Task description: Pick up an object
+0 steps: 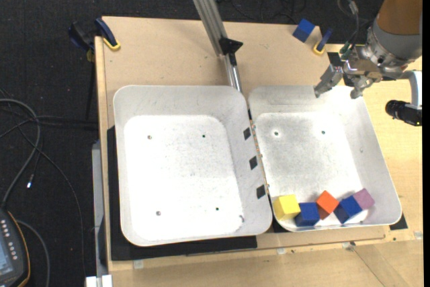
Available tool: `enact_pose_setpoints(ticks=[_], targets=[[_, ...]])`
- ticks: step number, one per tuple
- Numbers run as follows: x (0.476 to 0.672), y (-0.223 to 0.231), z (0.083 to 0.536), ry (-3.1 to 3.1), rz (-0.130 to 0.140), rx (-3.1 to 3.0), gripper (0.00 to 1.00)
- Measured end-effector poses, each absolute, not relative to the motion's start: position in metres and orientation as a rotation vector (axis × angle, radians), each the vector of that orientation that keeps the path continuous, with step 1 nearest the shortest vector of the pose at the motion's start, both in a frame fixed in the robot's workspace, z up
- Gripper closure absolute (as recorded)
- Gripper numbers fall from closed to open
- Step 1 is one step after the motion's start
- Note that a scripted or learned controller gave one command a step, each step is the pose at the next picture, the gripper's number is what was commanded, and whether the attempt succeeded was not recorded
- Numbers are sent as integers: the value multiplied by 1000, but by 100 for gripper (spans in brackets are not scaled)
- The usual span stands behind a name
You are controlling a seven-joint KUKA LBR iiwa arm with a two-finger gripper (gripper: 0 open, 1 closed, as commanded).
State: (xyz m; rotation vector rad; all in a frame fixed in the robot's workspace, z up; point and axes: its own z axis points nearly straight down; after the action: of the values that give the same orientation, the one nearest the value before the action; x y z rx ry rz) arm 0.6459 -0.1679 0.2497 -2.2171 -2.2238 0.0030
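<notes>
Wooden worktop [175,57] held two white bins. Fingers [339,85] hung spread apart, holding nothing. Blocks [326,206] sat crowded far below them in a corner, so a grab might slip.

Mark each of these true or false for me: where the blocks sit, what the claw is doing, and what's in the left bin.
1. The claw hangs above the far edge of the right bin. True.
2. The claw grips the orange block. False: that block lies in the bin, far from the claw.
3. The yellow block lies in the left bin. False: it lies in the right bin.
4. The blocks cluster along the right bin's near edge. True.
5. A blue block lies on the bench outside the bins. True.
</notes>
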Motion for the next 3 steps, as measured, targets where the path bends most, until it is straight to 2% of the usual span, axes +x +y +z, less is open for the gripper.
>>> enact_pose_setpoints(ticks=[1,2,3], targets=[[590,-137,151,-2213,8,-2216,0],[513,-117,132,-2214,5,-2219,0],[489,-104,95,-2221,-1,-2224,0]])
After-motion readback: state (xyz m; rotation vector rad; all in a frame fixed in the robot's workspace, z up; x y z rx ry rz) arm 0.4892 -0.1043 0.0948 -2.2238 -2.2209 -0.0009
